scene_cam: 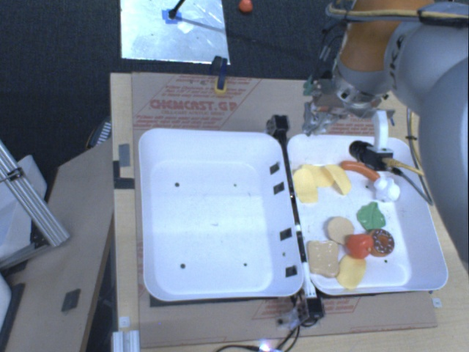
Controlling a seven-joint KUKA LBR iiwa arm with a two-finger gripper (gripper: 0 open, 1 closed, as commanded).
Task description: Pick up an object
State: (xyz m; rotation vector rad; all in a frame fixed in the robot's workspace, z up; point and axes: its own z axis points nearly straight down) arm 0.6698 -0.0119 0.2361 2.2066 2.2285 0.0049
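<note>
My gripper hangs over the far left corner of the right bin, above its back rim and holding nothing I can see. Toy foods lie in that bin. Closest to the gripper are a yellow piece and a second yellow slice. An orange-red sausage and a small white object lie to their right. Nearer the front are a green leaf, a tan round biscuit, a red tomato, a sprinkled chocolate donut, a toast square and a yellow wedge.
The left bin adjoins the right one along a black-clipped divider. Behind the bins are a blue and yellow clamp, a shiny metal sheet and a small orange ball. An aluminium rail stands at the far left.
</note>
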